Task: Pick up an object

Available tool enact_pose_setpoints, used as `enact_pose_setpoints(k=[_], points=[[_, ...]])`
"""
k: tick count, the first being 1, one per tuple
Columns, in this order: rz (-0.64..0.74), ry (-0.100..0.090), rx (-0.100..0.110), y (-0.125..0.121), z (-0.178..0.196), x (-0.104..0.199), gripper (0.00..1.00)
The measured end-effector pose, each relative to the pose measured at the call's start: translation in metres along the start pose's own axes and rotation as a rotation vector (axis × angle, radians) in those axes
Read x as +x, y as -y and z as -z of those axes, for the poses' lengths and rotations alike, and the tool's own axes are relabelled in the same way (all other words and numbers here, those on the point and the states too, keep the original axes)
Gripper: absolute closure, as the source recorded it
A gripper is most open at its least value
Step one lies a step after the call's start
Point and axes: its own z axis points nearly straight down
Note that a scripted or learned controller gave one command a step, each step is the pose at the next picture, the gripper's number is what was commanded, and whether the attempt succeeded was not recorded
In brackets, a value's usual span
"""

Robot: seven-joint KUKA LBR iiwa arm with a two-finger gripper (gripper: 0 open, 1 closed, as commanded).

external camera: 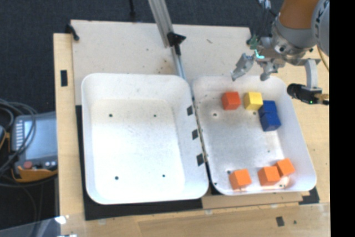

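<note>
The right bin [222, 136] holds several small blocks. An orange cube [231, 100] and a yellow cube [253, 100] sit side by side near its far edge, with a blue block [269, 115] just to their right. Three more orange blocks lie along the near edge: one [240, 178], another [269, 175] and a third [285, 167]. My gripper [254, 69] hangs open above the bin's far rim, a little beyond the orange and yellow cubes, with nothing between its fingers.
The left bin [138, 186] lies beside the right one. A slanted metal pole [158, 3] rises from between the bins toward the upper middle. A grey control pendant [33, 139] with cables rests off the bench at the left.
</note>
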Motion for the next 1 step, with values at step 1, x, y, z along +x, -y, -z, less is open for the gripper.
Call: enact_pose_setpoints(k=[1], points=[[0.002, 0.003, -0.004, -0.0006, 0.0031, -0.0008, 0.0]])
